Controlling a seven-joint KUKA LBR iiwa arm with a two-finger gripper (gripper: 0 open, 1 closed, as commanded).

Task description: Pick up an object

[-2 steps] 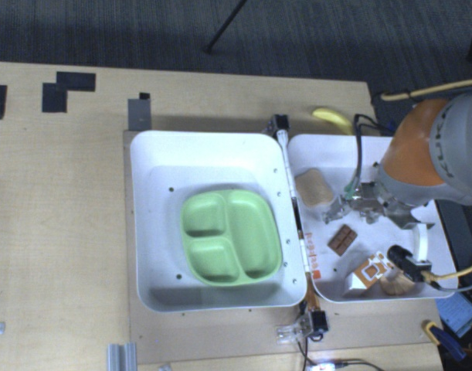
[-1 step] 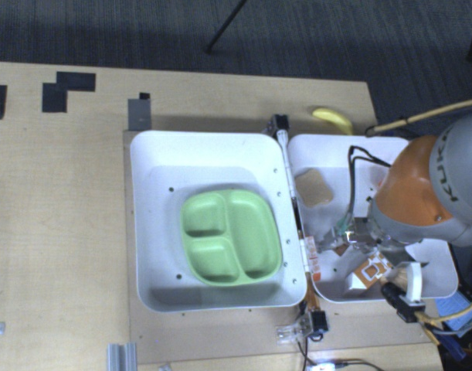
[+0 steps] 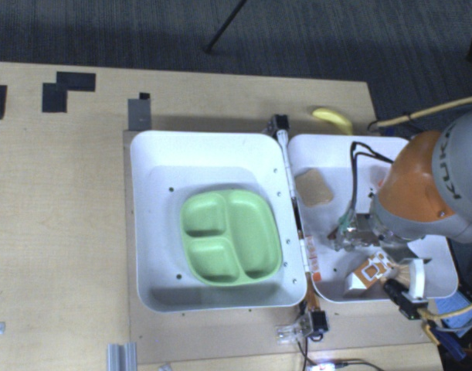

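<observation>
The counter (image 3: 58, 230) carries two shallow white bins side by side toward its right edge. The left bin (image 3: 154, 207) holds one green divided plate (image 3: 229, 236), flat and centred; nothing reaches toward it, so it is probably not this try's target.

The right bin (image 3: 328, 149) holds the smaller items, and the arm (image 3: 421, 188) reaches over it from the right edge, wrist pitched down toward the bin's middle. This placement suggests a descent for a grasp there.

A tan flat piece (image 3: 314, 187) lies near the right bin's far left corner, apart from the arm. An orange-and-white patterned object (image 3: 372, 270) lies near the bin's near edge, just beside the wrist; it is judged the likeliest pick. A yellow item (image 3: 332, 117) sits on the counter beyond the bin's far rim, outside the work area.

The gripper (image 3: 351, 234) hangs low over the bin floor, between the two bin items. Its opening cannot be told; no object is seen held.
</observation>
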